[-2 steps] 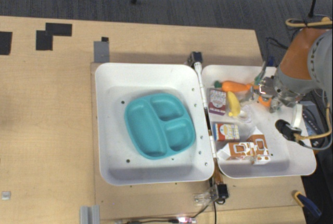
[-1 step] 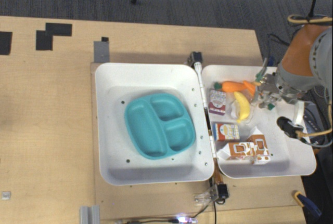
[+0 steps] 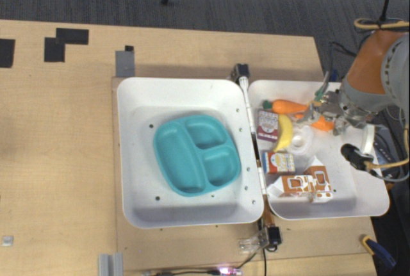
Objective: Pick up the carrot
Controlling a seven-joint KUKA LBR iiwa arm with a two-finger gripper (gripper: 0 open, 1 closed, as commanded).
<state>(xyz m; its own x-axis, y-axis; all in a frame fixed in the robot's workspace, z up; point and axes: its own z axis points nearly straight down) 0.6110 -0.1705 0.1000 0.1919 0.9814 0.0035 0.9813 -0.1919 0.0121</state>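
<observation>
The carrot, orange with a small green tip at its left end, lies near the back of the right bin. It points left to right. My gripper hangs low over the bin, right at the carrot's right end. The grey wrist and the orange band stand behind it to the right. I cannot make out whether the gripper touches the carrot.
A banana, a purple packet, a small box and a brown-and-white package crowd the right bin below the carrot. A small orange piece lies under the gripper. The left bin holds a teal divided plate.
</observation>
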